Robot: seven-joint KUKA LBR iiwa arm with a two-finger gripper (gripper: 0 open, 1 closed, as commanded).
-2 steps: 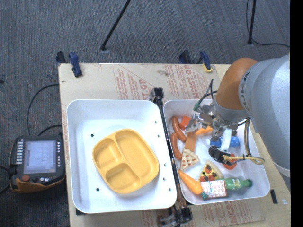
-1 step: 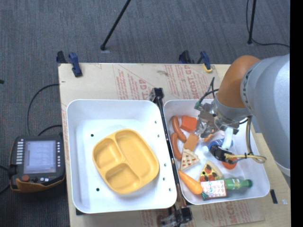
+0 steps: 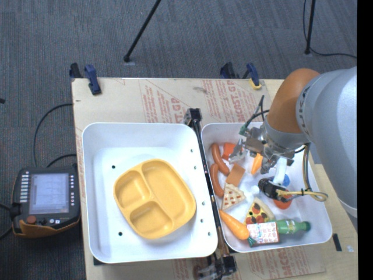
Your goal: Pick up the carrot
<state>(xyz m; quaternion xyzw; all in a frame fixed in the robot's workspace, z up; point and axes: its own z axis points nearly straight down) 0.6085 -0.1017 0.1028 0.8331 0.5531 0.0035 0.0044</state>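
The carrot (image 3: 233, 225), orange and tapered, lies near the front left corner of the right bin (image 3: 324, 214), beside a green bottle. My gripper (image 3: 260, 158) hangs over the back middle of that bin, well behind the carrot and apart from it. A small orange piece (image 3: 256, 164) sits right at the gripper's tip; I cannot tell whether it is gripped or merely lies beneath.
The right bin also holds two sausages (image 3: 216, 167), a brown bread slice (image 3: 236, 174), two pizza wedges (image 3: 233, 198), a red item (image 3: 283, 202) and a green bottle (image 3: 281, 229) with a red label. A yellow divided plate (image 3: 154, 198) lies in the left bin (image 3: 99, 156).
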